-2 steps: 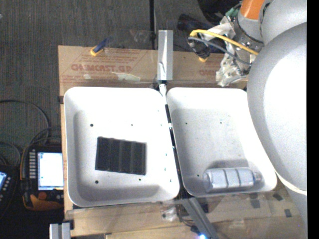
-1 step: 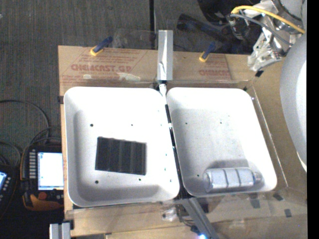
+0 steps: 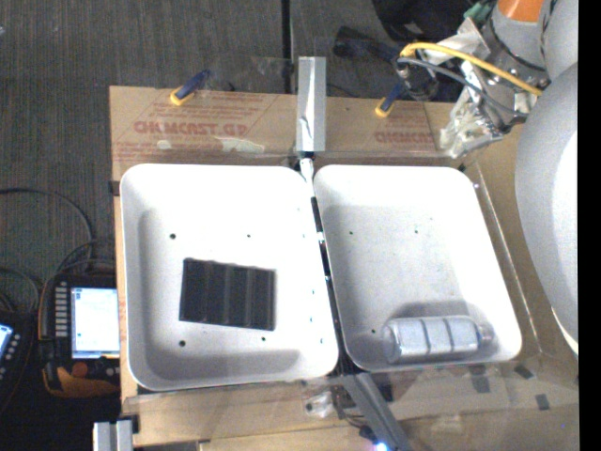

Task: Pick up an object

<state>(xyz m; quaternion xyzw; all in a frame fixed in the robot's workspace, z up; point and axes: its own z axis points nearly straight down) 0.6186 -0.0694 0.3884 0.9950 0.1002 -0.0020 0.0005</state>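
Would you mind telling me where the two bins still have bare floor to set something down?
The left bin is bare along its far edge and right side, around the black ridged pad. The right bin is bare across its far and middle floor; only the near edge is crowded, by the silver ridged block.

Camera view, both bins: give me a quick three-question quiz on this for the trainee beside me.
1. True or false: the black ridged pad lies in the left bin.
2. Which thing lies nearest the right bin's front edge? A) the silver ridged block B) a yellow clamp C) the handheld screen
3. Fill in: the gripper sits beyond the right bin's far ___ corner.

Key
1. True.
2. A; the clamps are on the cardboard behind the bins, and the screen is off the bench to the left.
3. Right.
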